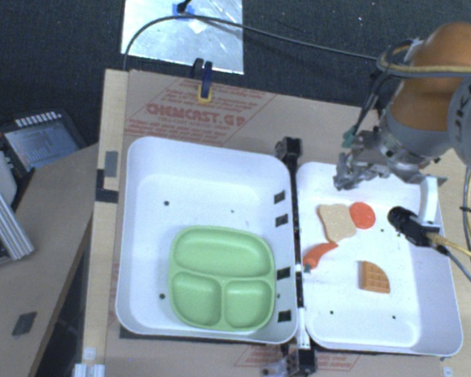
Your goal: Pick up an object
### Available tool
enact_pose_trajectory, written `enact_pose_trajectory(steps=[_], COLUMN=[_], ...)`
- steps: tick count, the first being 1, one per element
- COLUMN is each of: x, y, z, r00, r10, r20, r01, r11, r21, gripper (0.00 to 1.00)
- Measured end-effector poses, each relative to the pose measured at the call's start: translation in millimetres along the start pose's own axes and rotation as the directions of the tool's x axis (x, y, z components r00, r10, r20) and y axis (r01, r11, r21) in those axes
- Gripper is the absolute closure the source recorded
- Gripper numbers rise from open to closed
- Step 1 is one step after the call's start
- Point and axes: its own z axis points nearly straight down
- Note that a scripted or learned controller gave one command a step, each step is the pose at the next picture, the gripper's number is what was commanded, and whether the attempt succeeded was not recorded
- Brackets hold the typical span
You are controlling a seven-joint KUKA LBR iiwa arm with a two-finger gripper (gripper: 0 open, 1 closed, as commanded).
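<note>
Foreground: one green three-compartment plate (221, 276) lies in the front half of the left bin (135, 214). The hand (351, 176) hangs over the far left corner of the right bin (443, 334), carrying nothing; whether it is set wide or narrow cannot be told from here.

Just in front of the hand lie four small food pieces, all on the right bin's floor:
- one tan bread slice (336, 222)
- one red disc (363, 215), touching the slice's right edge
- one orange-red curved piece (319, 254), near the bin's left wall
- one brown waffle piece (374, 278), apart from the rest

Two white bins stand side by side on a cardboard-covered counter (202, 114) printed in red. Beyond it, one shiny metal sheet (186, 13) lies on dark flooring.
</note>
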Motion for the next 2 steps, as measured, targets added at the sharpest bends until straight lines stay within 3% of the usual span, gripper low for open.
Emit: enact_pose_trajectory(steps=[2], x=[96.4], y=[-15.5], z=[4.0], r00=[1.0], r10=[0.0], r20=[0.0], r01=[0.0], r11=[1.0], r21=[0.001], gripper=[1.0])
